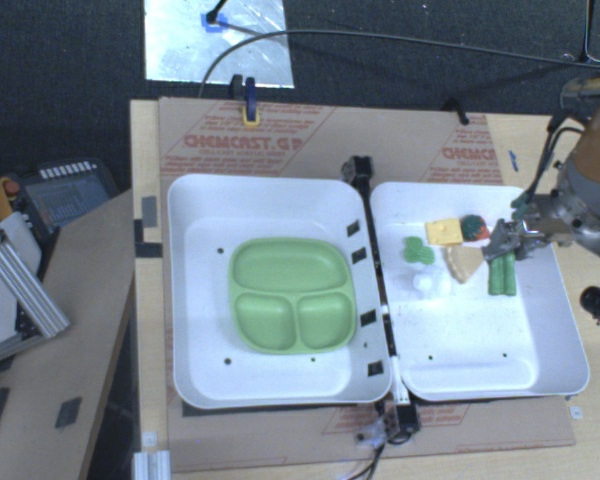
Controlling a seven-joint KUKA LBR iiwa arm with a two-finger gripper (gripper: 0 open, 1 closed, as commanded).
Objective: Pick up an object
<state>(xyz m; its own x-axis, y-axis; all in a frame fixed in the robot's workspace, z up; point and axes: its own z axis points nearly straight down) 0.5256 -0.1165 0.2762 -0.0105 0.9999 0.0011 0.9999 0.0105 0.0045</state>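
Where right bin (pixel 550 368) holds toys, end effector (pixel 502 242) above green piece (pixel 501 277).

Place: robotics lab bench.
Evidence: paired white bins (pixel 280 193) on Chemcast-printed board (pixel 245 138), teach pendant (pixel 65 196), aluminium rail (pixel 20 278), loose cables (pixel 380 40), dark carpet (pixel 60 58).

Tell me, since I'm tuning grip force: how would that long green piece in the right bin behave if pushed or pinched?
The long green piece looks like ribbed, rounded plastic, so probably stiff and light. Lying flat on the smooth right bin, it may roll or slide sideways when nudged. The gripper sits just above it.
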